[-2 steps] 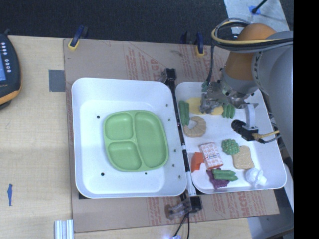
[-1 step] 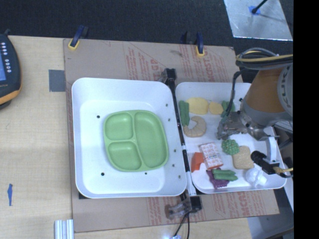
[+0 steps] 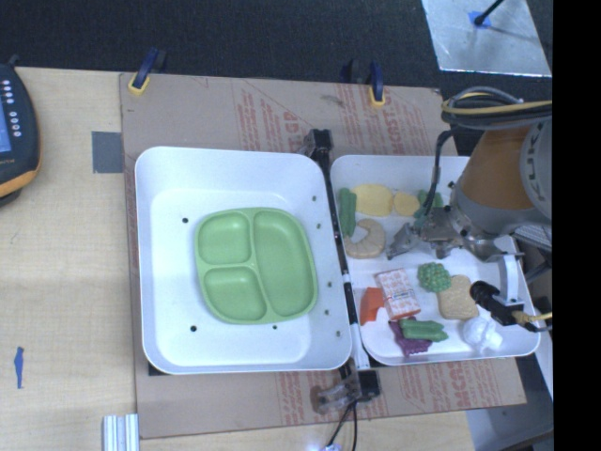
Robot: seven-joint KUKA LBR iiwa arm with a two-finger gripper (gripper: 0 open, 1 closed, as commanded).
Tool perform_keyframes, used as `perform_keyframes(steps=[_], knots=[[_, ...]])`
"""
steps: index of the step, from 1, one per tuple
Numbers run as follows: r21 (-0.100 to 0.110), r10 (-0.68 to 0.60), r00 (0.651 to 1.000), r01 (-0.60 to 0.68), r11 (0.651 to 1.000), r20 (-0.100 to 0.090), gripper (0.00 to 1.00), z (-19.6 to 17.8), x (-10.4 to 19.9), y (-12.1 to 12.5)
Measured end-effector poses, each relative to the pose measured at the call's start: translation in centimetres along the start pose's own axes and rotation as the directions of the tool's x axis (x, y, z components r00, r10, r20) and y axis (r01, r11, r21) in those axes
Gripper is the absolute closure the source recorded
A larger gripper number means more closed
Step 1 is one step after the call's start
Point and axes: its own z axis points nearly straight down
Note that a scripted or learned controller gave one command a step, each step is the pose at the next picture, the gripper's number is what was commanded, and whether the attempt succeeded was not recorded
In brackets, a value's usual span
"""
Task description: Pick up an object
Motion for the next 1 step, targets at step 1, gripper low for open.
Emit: perform_keyframes(steps=[1], knots=[[-0.008, -0.004, 1.000, 0.004, 1.000, 0.003, 0.00, -0.17, 1.53, 7.62]])
